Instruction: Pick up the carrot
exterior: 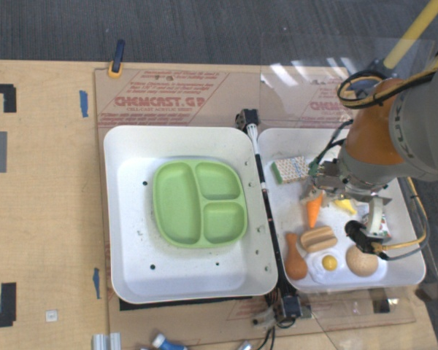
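Observation:
The orange carrot (314,210) lies in the right bin (405,268), near its middle, pointing down toward the front. My gripper (319,192) hangs from the grey arm with the orange band, directly over the carrot's upper end. Its dark fingers (306,193) stand apart on either side of that end, so the gripper is open. The wrist hides the bin floor just right of the carrot.
Around the carrot in the right bin lie a hot dog (317,238), a fried egg (327,263), a brown pear-shaped piece (295,259), a tan round piece (362,262), a yellow piece (343,205) and a green-and-white packet (290,168). The left bin (124,195) holds a green divided plate (200,203).

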You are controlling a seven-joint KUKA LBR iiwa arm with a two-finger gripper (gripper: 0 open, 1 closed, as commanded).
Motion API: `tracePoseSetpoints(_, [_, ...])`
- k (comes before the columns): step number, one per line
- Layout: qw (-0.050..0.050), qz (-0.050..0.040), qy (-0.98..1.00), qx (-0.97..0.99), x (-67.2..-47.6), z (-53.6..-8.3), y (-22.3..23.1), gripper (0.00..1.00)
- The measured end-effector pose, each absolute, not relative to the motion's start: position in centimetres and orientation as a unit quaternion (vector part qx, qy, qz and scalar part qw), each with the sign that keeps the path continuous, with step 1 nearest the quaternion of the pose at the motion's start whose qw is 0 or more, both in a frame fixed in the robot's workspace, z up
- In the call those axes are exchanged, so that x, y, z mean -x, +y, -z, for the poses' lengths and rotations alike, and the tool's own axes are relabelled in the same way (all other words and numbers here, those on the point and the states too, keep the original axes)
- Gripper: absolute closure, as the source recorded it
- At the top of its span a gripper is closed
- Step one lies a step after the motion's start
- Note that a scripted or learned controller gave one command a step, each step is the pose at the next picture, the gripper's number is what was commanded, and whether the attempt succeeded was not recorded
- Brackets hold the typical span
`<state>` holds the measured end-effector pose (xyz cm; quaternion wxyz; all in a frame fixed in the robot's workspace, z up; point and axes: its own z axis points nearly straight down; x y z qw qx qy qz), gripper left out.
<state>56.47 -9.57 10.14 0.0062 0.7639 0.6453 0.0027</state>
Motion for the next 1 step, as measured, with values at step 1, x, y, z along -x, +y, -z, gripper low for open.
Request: tracePoseSetpoints(1, [0.003, -0.0038, 0.572, -0.820, -58.87, -21.84, -5.96, 1.00])
